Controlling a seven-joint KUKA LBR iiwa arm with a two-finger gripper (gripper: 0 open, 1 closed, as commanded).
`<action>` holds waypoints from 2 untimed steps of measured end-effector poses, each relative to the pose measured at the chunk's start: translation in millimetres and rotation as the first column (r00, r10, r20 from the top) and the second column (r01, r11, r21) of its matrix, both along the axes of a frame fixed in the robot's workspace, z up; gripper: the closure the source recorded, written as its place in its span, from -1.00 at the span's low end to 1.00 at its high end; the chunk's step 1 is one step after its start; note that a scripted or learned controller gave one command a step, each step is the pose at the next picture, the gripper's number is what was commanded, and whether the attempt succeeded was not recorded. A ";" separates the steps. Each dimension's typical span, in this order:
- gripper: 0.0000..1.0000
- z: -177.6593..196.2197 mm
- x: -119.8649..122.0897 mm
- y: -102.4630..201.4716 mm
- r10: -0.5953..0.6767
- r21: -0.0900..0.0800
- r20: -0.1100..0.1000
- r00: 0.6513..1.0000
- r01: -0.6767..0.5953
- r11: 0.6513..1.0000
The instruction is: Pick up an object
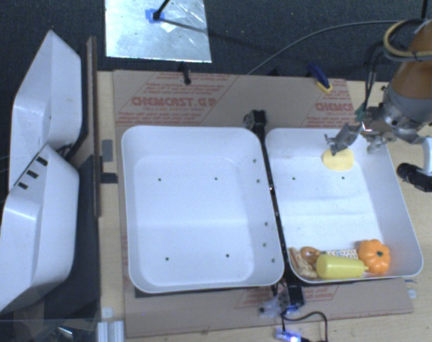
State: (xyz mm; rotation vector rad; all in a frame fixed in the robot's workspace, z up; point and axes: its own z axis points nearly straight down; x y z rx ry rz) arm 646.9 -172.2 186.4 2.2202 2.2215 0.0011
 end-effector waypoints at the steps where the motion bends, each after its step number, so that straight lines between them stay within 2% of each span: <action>1: -1.00 -106.9 -53.4 7.4 -0.001 0.002 -0.009 1.000 0.001 1.000; 2: -1.00 -102.4 -75.5 80.8 0.005 0.002 -0.001 1.000 -0.005 1.000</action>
